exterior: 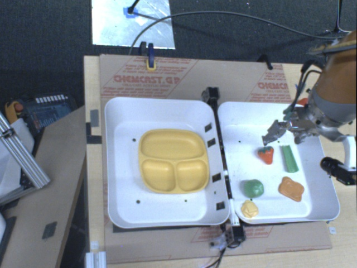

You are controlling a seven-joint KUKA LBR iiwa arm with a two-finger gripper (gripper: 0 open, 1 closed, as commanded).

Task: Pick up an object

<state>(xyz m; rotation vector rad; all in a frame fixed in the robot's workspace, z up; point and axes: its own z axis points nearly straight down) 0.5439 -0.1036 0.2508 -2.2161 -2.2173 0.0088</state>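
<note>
The right bin (pixel 240 121) holds several toy foods: a red-orange carrot-like piece (pixel 266 154), a green stick (pixel 289 158), a round green piece (pixel 253 188), an orange-brown piece (pixel 291 189) and a small yellow piece (pixel 249 209). My gripper (pixel 274 134) hangs over this bin, just above and slightly left of the red-orange piece. Nothing shows between its fingers. The arm comes in from the right.
The left bin (pixel 120 149) carries a yellow divided tray (pixel 173 159) in its middle. A black divider with clips (pixel 216 149) runs between the bins. Cardboard (pixel 167 77) lies under both bins, with cables beyond it.
</note>
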